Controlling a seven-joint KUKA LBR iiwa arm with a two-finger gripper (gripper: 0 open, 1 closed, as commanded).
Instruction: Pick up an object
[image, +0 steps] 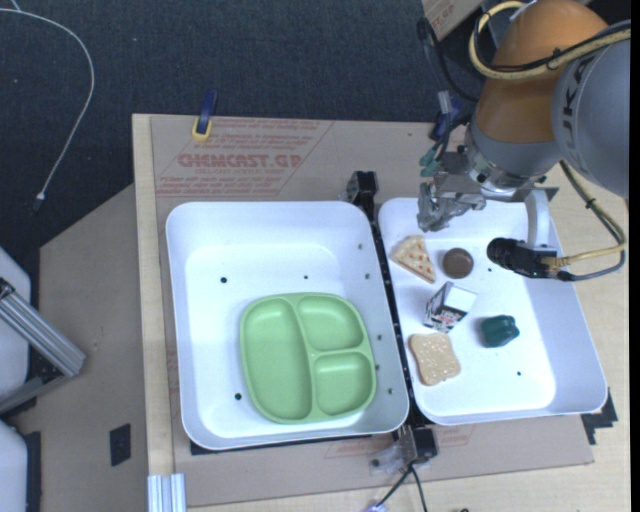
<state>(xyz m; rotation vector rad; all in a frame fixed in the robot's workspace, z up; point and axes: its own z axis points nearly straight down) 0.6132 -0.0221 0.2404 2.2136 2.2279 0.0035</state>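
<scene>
**Tabletop, two white bins: tool poised at 11 o'clock corner of right bin**

Cardboard-covered tabletop carries both bins side by side. Left bin has just a green divided plate. All the small stuff sits in the right bin.

The tool hangs over that bin's 11 o'clock corner, pointing down, w/ nothing seen in its grip. Can't tell from this angle whether it's wide or narrow.

Likeliest pick, imo, is the pizza wedge. It lies just beside the tool at approx. 7 o'clock, close to the bin's left wall. It's tan w/ reddish spots, lying flat, long axis running roughly 11 to 5, pointed end toward 5. So the coming move looks like a short shift toward 7, then straight down. The wall close by could crowd the grip.

A brown disc sits at 5 o'clock from the tool, about as near, just apart from the wedge.

Further toward 6 are a small carton, a green pepper and a toast slice.
</scene>
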